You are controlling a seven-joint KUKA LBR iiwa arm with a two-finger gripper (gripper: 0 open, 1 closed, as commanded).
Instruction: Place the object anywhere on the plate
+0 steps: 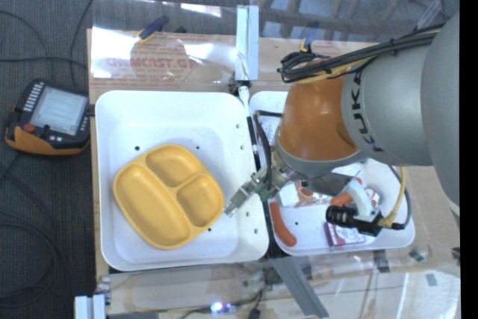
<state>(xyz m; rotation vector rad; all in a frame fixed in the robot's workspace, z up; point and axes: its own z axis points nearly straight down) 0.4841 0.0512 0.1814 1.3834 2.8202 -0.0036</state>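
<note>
One gripper point(237, 199) just right of yellow plate point(168, 194) | grip state unclear | orange object point(282, 226) lower right.

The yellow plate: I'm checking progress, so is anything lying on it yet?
No, the yellow plate in the left bin shows three bare compartments.
</note>
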